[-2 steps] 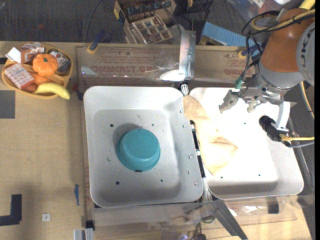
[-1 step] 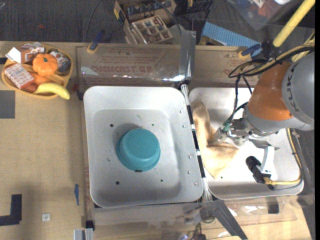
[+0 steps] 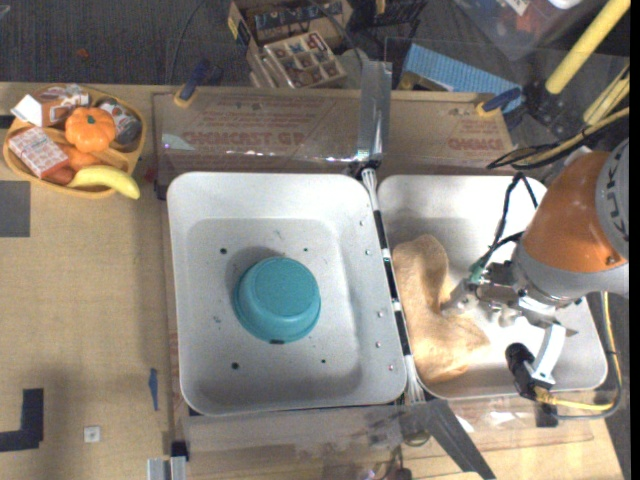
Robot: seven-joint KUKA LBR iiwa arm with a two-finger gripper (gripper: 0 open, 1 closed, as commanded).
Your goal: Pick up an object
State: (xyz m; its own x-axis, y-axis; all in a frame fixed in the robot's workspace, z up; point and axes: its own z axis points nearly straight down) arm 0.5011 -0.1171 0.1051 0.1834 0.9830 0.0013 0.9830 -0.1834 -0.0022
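Note:
A teal bowl lies upside down in the middle of the left bin. A tan cloth is crumpled along the left side of the right bin. My gripper reaches down into the right bin from the right, its tip at the cloth's right edge. The grey arm with its orange band hangs over the bin's right half and hides the floor beneath it.
A basket with a small pumpkin, a banana and packets sits at the bench's far left. Cardboard walls stand behind both bins. A yellow cable lies at the right bin's front right corner.

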